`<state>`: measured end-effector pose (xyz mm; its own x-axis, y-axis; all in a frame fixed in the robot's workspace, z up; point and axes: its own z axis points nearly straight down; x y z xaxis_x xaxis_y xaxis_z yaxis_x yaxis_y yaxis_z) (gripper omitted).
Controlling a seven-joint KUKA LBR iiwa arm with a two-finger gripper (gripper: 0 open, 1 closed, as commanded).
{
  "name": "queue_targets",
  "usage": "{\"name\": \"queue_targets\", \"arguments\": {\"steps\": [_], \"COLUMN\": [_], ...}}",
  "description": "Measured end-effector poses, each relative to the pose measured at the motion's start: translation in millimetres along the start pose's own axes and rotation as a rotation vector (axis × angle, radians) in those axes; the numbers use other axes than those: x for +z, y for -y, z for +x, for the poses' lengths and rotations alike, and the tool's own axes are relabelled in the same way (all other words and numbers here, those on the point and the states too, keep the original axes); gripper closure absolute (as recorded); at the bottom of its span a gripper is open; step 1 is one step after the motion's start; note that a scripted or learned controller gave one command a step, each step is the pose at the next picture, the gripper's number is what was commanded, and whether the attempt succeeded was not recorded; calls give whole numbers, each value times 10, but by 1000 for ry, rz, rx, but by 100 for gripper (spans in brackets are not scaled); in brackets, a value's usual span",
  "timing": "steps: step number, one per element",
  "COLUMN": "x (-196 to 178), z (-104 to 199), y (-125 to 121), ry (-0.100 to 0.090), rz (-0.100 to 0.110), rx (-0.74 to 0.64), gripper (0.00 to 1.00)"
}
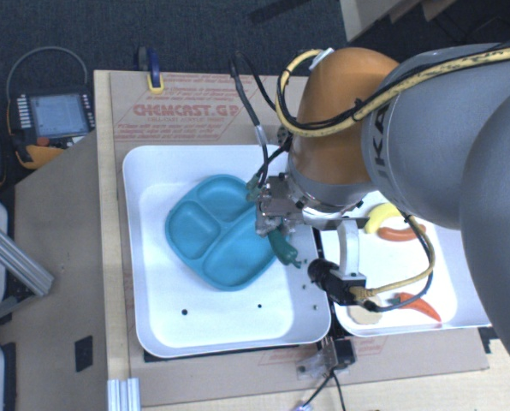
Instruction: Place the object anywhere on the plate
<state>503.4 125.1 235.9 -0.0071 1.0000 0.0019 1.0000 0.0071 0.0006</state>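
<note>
I am looking down at a worktop [109,229] carrying two shallow white bins side by side. In the left bin [152,315] a blue plate [212,234] with moulded compartments is lying tilted toward the middle. The grey arm with its orange band [345,118] is reaching in from the right, and its gripper [272,212] is hovering over the plate's right edge. A small dark teal object [282,248] is hanging just below the gripper, touching or nearly touching the plate's rim — I cannot tell whether the gripper is clamped on it or merely beside it, nor whether it is open or closed, because the wrist is blocking my sight.

The object is looking small, light and probably stiff plastic, with a narrow shape that could twist or slip out of a pinch; I judge that gripping across its thickest middle part would be safest. In the right bin [460,315] a yellow item [379,219] and orange-red pieces [413,302] are lying partly under the arm — cables are trailing across them.
</note>
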Motion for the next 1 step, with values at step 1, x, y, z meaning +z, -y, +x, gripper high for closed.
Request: {"name": "queue_targets", "arguments": {"steps": [1], "x": [-2], "z": [-36], "y": [-5], "ry": [2], "rz": [0], "rx": [6], "gripper": [0]}}
